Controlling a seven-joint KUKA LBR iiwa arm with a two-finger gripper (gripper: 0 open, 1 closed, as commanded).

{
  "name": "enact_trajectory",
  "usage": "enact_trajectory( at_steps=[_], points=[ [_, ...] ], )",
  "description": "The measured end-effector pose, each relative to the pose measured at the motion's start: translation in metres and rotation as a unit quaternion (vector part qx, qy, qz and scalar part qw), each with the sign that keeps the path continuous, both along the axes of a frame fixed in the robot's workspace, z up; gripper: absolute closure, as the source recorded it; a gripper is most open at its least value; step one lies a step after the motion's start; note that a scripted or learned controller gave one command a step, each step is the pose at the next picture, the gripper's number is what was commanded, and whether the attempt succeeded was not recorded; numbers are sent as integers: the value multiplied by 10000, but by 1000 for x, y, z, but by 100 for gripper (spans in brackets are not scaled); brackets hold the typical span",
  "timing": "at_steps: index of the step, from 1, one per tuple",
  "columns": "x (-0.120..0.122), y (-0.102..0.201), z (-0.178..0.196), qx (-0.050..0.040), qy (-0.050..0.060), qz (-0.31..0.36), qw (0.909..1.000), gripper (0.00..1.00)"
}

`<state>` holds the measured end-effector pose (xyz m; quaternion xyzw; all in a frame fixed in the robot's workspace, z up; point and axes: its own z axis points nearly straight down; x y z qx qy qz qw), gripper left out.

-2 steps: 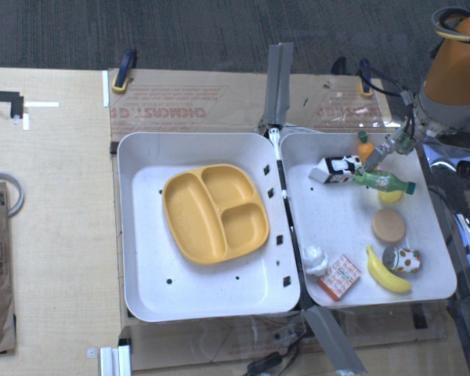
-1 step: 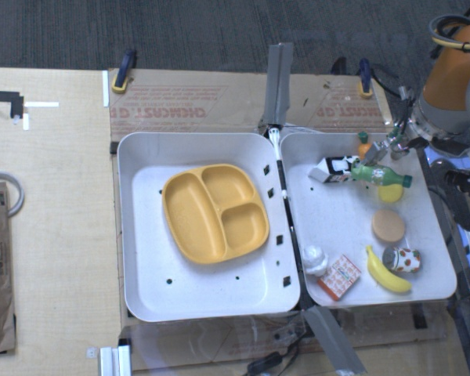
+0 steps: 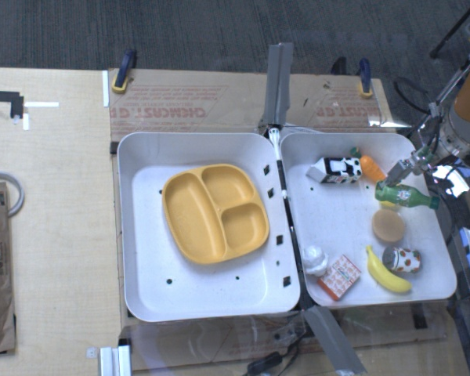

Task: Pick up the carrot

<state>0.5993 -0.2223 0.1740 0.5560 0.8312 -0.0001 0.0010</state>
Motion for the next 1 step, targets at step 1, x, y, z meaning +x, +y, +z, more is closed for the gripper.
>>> enact_trajectory(
  at_steps=[1],
  points=[
    [0,-1,9,-5,-7,-8,10000,100]
  ],
)
